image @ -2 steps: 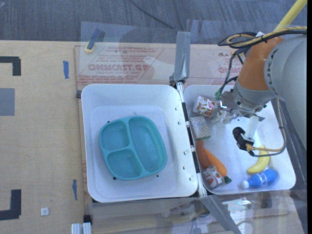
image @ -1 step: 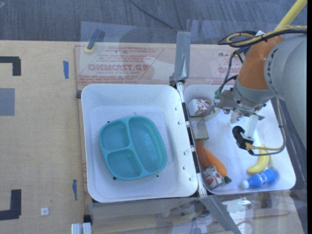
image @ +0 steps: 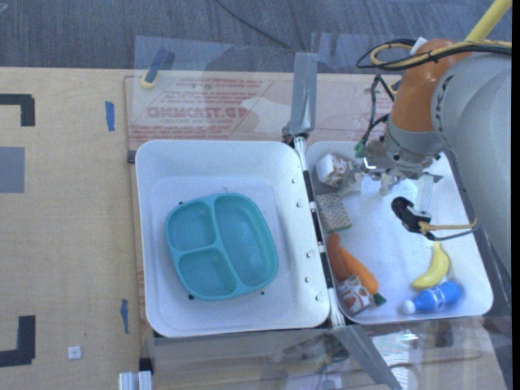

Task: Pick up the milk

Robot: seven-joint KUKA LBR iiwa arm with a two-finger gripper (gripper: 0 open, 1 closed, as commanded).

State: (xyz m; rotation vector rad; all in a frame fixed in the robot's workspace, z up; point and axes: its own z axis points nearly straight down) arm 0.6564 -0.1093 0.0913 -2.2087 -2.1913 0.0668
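Camera view puts the small red-and-white milk carton (image: pixel 355 293) at lower centre, well below the claw (image: pixel 396 187), whose opening I cannot tell.

My arm (image: pixel 479 128) comes in from the right edge of the frame, a bulky grey link filling the upper right. Orange band (image: pixel 416 96) sits above the wrist, upper right of centre. Wrist points down and slightly left. Gripper (image: pixel 388 173) hangs below the band, at the upper part of the right half. Black and yellow cables (image: pixel 390 51) loop along the top of the wrist.
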